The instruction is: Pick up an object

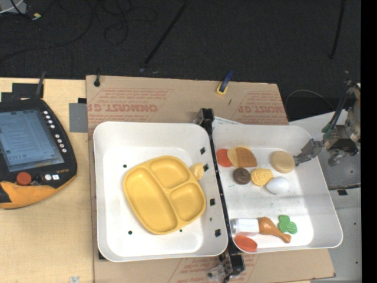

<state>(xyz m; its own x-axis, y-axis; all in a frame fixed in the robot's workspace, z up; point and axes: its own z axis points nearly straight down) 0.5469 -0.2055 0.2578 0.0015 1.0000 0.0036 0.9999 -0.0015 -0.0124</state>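
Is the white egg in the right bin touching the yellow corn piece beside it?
Touching. The camera view shows the white egg pressed against the lower right side of the yellow corn piece, with no white bin floor visible between them.

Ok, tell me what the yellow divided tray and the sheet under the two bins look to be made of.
Yellow divided tray: likely molded plastic, going by its even color, rounded compartment walls and soft sheen.
Sheet under the bins: corrugated cardboard by its look, matte brown with red printed lettering and a cut edge.
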